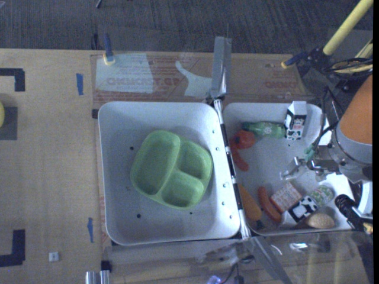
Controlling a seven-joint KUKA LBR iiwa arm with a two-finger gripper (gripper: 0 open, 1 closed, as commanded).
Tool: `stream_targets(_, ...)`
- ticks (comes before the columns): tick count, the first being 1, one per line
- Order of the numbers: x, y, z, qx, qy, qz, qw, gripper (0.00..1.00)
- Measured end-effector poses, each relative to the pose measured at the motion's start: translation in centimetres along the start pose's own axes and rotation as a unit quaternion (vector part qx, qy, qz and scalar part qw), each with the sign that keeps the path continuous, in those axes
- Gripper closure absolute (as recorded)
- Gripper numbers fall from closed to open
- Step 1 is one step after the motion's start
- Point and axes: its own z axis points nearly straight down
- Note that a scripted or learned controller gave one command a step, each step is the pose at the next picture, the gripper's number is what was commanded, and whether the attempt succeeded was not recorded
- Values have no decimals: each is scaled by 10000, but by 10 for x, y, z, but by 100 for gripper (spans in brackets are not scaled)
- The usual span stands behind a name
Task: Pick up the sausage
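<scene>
Hovering empty and spread, the gripper (294, 169) is poised above the sausage (269, 203); lowering onto it is required.

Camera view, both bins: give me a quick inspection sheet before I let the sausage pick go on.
Surface: wooden bench bearing two shallow white bins side by side, left bin and right bin.
Job's things: reddish-brown toy sausage lies in the right bin near its front edge, apart from the gripper.
Clutter: green divided plastic tray in the left bin; in the right bin an orange carrot, a red pepper-like toy, a green bottle, a small black-and-white carton, a tan bread roll.
Grippers: metal two-finger gripper over the right bin; jaws too small to judge.
Cables: dark cables at upper right.
Surroundings: grey carpet, yellow pole.
</scene>
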Motion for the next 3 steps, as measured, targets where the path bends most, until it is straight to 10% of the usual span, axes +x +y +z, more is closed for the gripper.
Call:
stream_targets(2,29,4,109,-162,-50,-931,9955,0)
stream_targets(3,27,5,100,-176,-62,-907,9957,100)
